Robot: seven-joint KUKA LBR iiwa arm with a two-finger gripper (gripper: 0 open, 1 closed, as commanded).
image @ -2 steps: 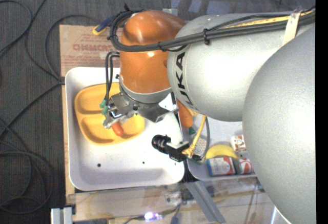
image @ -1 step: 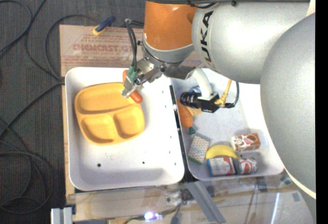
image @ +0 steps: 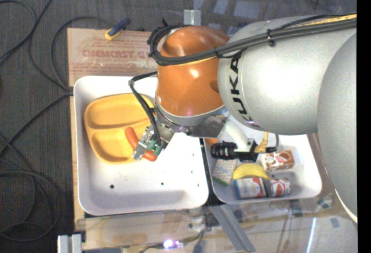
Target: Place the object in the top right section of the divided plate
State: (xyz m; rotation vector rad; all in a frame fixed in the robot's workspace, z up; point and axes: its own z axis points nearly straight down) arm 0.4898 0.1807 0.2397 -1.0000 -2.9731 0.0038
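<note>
Carrot (image: 139,143) lying at yellow divided plate (image: 110,121) edge, hand (image: 146,146) over it, grip unclear.

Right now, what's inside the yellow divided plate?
An orange carrot-like piece lies in the yellow plate, at its right side by the gripper. The arm covers the plate's right edge, so anything there is hidden.
</note>
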